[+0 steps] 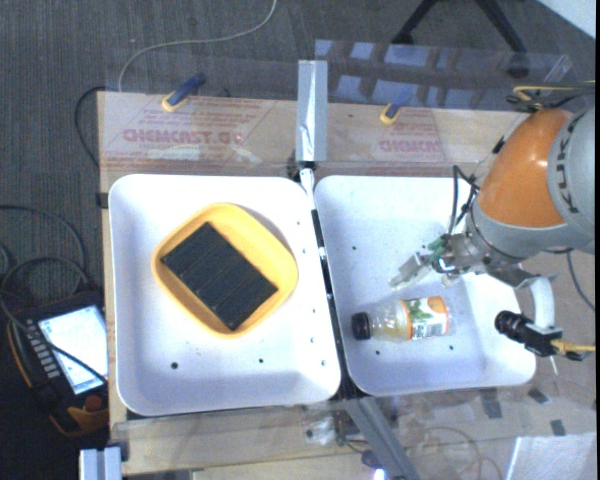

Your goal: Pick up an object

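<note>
Bottle (404, 320): lying on its side in the right bin (380, 208), dark cap pointing left toward the divider, amber liquid and orange label; looks like the obvious pick target
Gripper (427, 262): hangs just above and a bit behind the bottle, near its label end, w/ nothing between it and the bottle; whether it's open or closed, can't tell from this angle
Arm (525, 183): comes in from the right, orange band over the right bin's far side
Left bin (130, 208): holds a yellow dish (170, 258) w/ a dark ribbed slab (220, 275) on it; well apart from the gripper, prob not this try's target
Step in hand: I'd judge it's the approach, lining up over the bottle before descent
How to do it well: centre over the bottle's body, not the cap; grasp across the narrow width, so squeeze perpendicular to its long axis; come straight down so it doesn't get nudged
Risk: round body likely rolls toward the front wall if touched off-centre
Check: lift slow, confirm bottle rises w/ it
</note>
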You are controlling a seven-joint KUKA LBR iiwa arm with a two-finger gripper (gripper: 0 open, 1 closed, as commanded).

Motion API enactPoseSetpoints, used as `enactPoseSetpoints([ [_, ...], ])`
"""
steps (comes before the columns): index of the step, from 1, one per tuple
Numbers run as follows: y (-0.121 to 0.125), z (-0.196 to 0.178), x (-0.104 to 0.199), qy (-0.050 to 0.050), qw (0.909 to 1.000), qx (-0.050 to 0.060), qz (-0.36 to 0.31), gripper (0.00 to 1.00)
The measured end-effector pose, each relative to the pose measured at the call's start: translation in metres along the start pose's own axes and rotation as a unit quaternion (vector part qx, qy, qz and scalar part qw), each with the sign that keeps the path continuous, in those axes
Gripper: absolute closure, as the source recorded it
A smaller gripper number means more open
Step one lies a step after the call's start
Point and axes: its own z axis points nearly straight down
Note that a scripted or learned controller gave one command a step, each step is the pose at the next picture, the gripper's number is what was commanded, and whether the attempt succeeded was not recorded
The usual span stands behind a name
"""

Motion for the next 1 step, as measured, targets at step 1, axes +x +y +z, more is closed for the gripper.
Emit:
enactPoseSetpoints([
  [1, -0.0162, 0.0652, -0.0441, -0.001, 0.9991, -0.008, -0.042, 0.0],
])
